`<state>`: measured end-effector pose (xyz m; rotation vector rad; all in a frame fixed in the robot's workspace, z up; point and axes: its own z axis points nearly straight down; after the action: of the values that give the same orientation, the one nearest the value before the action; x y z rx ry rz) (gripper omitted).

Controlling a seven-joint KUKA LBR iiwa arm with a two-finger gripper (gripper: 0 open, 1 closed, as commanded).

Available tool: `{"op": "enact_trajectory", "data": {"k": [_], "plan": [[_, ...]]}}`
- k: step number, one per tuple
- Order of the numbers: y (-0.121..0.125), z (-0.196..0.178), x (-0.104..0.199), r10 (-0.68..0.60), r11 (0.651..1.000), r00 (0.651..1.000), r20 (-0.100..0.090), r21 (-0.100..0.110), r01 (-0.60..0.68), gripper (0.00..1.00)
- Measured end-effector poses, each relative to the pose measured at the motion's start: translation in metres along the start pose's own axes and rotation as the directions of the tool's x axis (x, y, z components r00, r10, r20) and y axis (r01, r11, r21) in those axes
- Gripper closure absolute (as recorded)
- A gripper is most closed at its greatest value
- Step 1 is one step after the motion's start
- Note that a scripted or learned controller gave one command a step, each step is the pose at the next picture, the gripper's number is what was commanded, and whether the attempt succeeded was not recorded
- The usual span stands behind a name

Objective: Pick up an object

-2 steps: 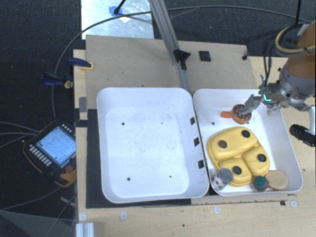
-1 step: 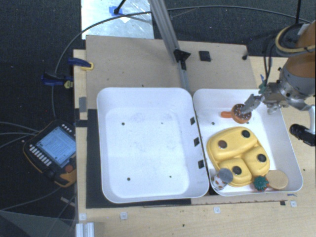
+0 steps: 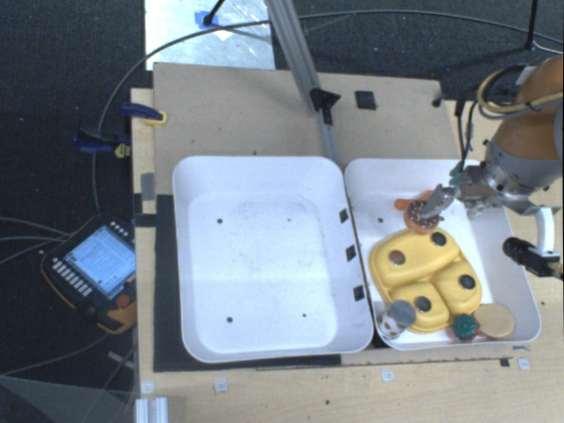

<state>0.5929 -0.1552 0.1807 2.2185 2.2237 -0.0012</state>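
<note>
The right bin point(image 3: 370, 183) holds a large yellow lumpy toy with dark spots point(image 3: 427, 276). Near its front sit a small grey and white object point(image 3: 398, 314), a teal ball-like piece point(image 3: 464, 327) and a tan round disc point(image 3: 494, 321). A small orange and brown object point(image 3: 412, 210) lies at the toy's far edge. My gripper point(image 3: 430, 210) hangs low over the far middle of the right bin, right at that orange object, with the arm coming in from the right.
The left bin point(image 3: 189, 236) stands beside the right one on the brown bench. A grey pole point(image 3: 295, 42) slants down to the bins' far edge. A teach pendant point(image 3: 92, 267) lies off the bench at left, with cables around.
</note>
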Motion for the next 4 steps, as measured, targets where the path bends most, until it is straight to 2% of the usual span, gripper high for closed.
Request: {"op": "enact_trajectory", "data": {"k": [1, 2, 3, 4], "plan": [[0.007, 0.057, -0.006, 0.002, 1.000, 1.000, 0.000, -0.002, -0.002, 0.00], [0.014, 0.092, -0.005, 0.001, 1.000, 1.000, 0.002, -0.022, -0.001, 0.00], [0.018, 0.076, -0.003, -0.001, 0.999, 1.000, -0.001, -0.033, 0.001, 1.00], [0.012, 0.029, -0.007, -0.002, 1.000, 1.000, 0.000, -0.004, 0.002, 1.00]]}}
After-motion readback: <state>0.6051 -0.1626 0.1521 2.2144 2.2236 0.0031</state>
